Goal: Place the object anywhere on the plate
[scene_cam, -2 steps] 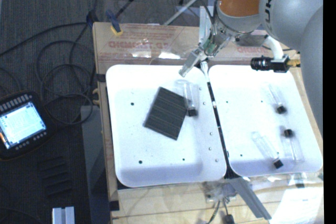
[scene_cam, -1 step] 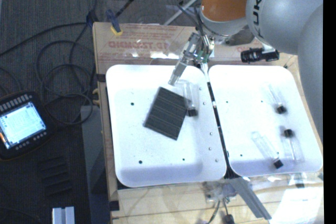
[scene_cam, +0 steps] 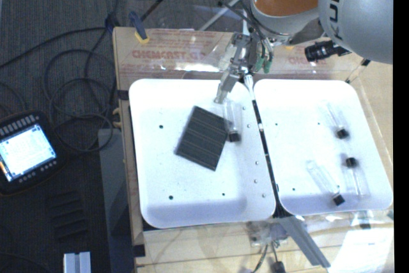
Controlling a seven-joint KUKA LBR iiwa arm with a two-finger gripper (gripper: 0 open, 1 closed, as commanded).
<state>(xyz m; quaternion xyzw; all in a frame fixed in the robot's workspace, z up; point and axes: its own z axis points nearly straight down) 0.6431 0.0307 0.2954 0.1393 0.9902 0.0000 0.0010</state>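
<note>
A dark ribbed rectangular plate lies tilted in the middle of the left bin. A clear tube with a black cap lies just off the plate's upper right edge, its cap end touching or nearly touching that edge. My gripper hangs over the far right part of the left bin, its tip right above the tube's upper end. Whether it is touching the tube cannot be made out.
The right bin holds three more clear capped tubes. The dividing rims of both bins run just right of the gripper. A teach pendant and cables lie on the floor at left.
</note>
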